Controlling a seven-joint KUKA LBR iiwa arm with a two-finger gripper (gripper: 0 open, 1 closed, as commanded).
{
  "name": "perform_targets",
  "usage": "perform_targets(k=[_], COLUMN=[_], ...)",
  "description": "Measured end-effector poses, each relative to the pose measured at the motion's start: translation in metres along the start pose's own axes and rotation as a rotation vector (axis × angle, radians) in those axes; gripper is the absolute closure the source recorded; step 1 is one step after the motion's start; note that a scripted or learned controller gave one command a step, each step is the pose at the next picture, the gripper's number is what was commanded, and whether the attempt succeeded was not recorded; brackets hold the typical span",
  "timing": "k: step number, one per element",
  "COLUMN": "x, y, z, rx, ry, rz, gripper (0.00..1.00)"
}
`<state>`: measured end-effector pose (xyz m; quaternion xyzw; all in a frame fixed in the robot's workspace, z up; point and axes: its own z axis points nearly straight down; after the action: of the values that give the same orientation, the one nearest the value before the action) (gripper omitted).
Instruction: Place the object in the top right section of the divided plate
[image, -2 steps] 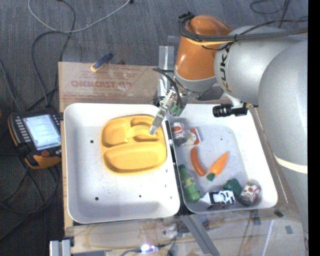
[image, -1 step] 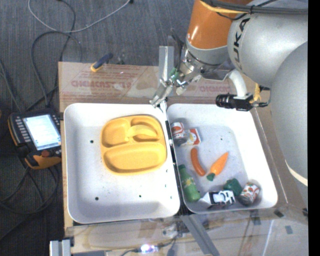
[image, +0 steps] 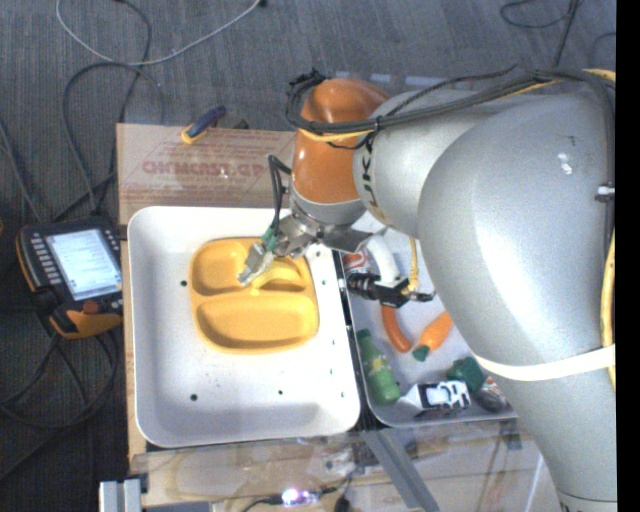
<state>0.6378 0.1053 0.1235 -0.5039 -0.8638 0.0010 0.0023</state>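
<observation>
A yellow divided plate (image: 255, 318) lies in the left white bin (image: 165, 330), with two small sections at the top and one long section below. My gripper (image: 253, 266) hangs low over the top of the plate, around the ridge between the two upper sections. The orange-banded wrist (image: 335, 150) stands just above and to the right of it. A small green bit (image: 268, 238) shows at the gripper's base; I cannot tell whether it is a held object or part of the tool. The top right section (image: 295, 275) is partly hidden by the gripper.
The right bin (image: 400, 412) holds an orange carrot (image: 433, 335), another orange piece (image: 395, 330), a green bottle (image: 376, 368) and a black-and-white toy (image: 443, 396). The arm's grey body covers the right side. A teach pendant (image: 70, 262) lies left of the bench, and cardboard (image: 200, 170) behind the bins.
</observation>
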Motion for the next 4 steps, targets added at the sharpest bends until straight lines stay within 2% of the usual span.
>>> perform_targets(k=[1,2,3,4], x=[0.007,0.006,-0.011,0.012], y=[0.011,0.008,0.028,0.001], z=[-0.018,-0.014,0.020,0.022], rx=[-0.028,-0.017,0.008,-0.015], ry=[0.001,0.003,0.004,-0.017], rz=[-0.010,-0.008,-0.229,-0.247], gripper=[1.00,0.00,0.00,0.00])
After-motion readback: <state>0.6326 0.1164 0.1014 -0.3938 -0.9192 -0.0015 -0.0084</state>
